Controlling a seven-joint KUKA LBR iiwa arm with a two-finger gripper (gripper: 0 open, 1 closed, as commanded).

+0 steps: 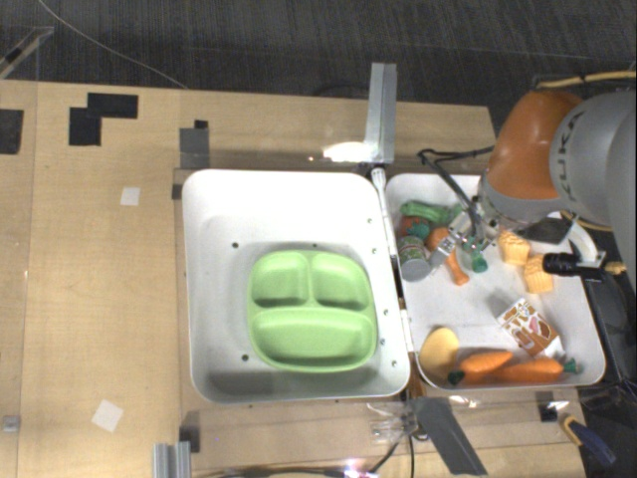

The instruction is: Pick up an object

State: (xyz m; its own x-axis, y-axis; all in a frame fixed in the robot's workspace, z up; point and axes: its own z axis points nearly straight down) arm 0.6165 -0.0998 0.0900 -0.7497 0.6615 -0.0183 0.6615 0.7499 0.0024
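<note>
I see the arm [557, 157] reaching down into the right bin [587, 312], pincer [468, 239] among toys; grip state indiscernible

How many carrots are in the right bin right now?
3: two large carrots lie along the right bin's near wall, and a small carrot sits just below the gripper. The arm may hide others.
</note>
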